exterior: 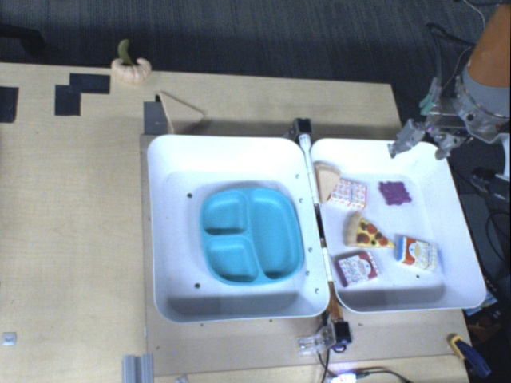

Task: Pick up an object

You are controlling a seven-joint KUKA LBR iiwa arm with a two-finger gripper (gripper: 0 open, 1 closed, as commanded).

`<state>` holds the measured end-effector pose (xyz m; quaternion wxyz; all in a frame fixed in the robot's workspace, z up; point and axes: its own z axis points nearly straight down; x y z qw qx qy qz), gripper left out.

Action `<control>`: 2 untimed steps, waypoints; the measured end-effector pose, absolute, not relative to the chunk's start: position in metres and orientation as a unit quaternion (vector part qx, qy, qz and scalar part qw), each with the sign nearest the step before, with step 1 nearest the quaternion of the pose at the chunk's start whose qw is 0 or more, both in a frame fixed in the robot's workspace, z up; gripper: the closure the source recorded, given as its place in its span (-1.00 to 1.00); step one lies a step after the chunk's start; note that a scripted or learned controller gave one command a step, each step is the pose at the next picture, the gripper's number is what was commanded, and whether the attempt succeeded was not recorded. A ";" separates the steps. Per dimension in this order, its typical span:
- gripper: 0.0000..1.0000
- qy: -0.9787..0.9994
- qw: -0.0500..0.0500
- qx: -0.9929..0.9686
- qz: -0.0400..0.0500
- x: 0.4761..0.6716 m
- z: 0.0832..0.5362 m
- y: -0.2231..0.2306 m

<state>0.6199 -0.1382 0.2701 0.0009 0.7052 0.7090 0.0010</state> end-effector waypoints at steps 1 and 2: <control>-1.00 0.708 -0.001 0.706 0.000 0.610 0.126 -0.121; -1.00 0.708 0.001 0.706 0.001 0.523 0.088 -0.112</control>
